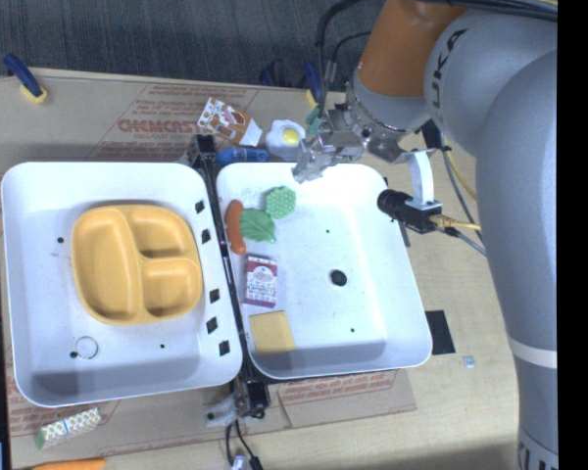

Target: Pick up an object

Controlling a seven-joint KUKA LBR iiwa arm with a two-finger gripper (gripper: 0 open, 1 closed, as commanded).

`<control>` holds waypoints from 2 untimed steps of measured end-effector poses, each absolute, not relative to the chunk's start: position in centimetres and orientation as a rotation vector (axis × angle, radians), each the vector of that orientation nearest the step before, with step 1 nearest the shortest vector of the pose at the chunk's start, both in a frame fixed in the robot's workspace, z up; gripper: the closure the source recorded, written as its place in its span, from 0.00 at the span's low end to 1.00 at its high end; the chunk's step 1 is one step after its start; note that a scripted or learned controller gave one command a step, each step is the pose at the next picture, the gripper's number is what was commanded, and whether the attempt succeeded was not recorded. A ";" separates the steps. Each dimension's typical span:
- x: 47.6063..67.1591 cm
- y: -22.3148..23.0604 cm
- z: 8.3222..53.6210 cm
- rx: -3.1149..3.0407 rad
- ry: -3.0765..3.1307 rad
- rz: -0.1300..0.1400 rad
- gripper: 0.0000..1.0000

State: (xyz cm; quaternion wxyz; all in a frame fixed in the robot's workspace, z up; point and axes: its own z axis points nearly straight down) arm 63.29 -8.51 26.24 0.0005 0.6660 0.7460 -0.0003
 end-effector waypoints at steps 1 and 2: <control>60.8 -3.6 22.8 2.164 2.282 -0.004 1.00; 60.8 -3.6 23.8 2.160 2.287 -0.007 1.00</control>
